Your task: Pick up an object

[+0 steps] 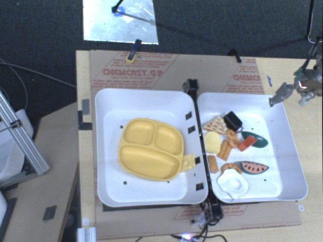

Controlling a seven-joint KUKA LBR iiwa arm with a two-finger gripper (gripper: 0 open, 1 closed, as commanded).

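The right bin (pixel 287 150) holds several toy foods: a black block (pixel 232 120), a tan cracker wedge (pixel 214 124), a yellow cheese piece (pixel 213 143), orange sticks (pixel 226 147), a red piece (pixel 247 143) on a dark green leaf (pixel 260 140), a watermelon slice (pixel 253 167) and a fried egg (pixel 232 183). My gripper (pixel 291 99) hangs at the view's right edge, above the bin's far right corner and well apart from the foods. Its fingers (pixel 277 98) are spread open with nothing between them.
The left bin (pixel 108 115) holds a yellow divided plate (pixel 151 148). A black divider (pixel 198 135) with clips joins the two bins. A shiny sheet (pixel 120 14) lies on the dark floor beyond the bench. A metal frame (pixel 20 135) stands at the left.
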